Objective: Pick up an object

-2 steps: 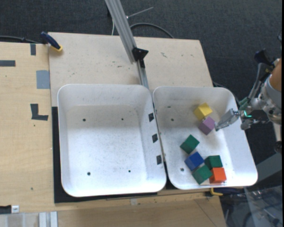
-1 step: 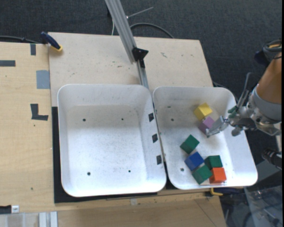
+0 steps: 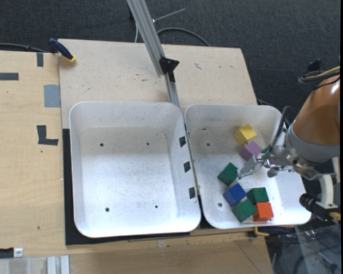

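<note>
On bench, the right bin (image 3: pixel 217 116) holds blocks; the jaws, spread, hover between the purple block (image 3: pixel 252 149) and green block (image 3: pixel 228 173), pinching nothing visible.

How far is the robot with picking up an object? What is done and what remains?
Done: the gripper has reached into the right bin, among the blocks. In hand: nothing visibly; it sits between the purple block and the green block, with no block seen between its fingers. Left: closing on one block and lifting it. All blocks lie in the right bin.
</note>
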You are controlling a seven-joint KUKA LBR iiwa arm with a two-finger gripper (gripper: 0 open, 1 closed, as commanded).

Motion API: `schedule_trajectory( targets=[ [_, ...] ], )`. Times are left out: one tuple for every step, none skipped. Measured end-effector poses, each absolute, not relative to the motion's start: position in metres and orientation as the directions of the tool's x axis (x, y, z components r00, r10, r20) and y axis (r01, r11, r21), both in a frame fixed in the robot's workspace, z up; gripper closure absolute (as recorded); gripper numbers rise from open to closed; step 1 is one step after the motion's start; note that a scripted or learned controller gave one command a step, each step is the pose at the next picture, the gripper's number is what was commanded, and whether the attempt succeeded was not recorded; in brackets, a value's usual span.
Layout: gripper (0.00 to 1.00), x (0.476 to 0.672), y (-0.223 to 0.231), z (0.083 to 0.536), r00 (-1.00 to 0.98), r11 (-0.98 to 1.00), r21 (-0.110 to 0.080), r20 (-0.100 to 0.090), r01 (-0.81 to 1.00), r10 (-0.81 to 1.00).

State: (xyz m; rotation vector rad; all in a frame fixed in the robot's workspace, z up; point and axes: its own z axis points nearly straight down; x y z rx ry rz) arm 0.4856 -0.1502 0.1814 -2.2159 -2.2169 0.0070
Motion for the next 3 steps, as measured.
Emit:
schedule_trajectory(
  targets=[
    [0.0,0.486,-0.144,0.136,-0.001,0.001,-0.007,0.002,1.0,1.0],
    [1.0,0.487,-0.144,0.149,-0.002,0.002,-0.004,0.001,1.0,1.0],
    [1.0,0.496,-0.149,0.206,-0.002,0.002,0.005,-0.002,1.0,1.0]
  ],
)
